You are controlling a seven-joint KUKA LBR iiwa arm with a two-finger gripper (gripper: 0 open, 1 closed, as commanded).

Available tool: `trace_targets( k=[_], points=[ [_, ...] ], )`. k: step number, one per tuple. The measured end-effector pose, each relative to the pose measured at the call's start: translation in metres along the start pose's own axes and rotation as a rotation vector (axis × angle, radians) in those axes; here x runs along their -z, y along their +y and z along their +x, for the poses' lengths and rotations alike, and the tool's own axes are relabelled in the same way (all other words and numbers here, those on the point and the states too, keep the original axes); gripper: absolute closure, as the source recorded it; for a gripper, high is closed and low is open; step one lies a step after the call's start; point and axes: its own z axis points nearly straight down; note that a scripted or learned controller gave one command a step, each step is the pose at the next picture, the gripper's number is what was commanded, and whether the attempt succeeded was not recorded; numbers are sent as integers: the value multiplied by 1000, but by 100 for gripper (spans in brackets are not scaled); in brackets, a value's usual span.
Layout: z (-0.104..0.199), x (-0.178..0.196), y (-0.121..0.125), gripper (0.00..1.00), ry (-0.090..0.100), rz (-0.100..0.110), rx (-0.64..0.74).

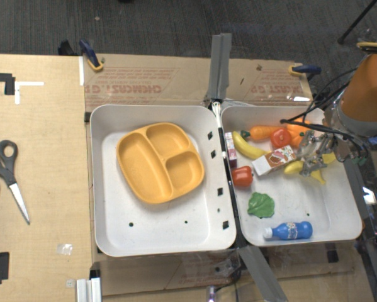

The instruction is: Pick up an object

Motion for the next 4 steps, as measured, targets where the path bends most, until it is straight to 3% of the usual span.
trace_targets(
  k=[1,2,3,4],
  points=[
    [-28,-9,108,100,-1,1,-354],
    [-13,131,157,100,3,1,-313],
    [2,25,113,100,6,1,-280],
    [62,-11,130,100,4,1,-351]
  ],
)
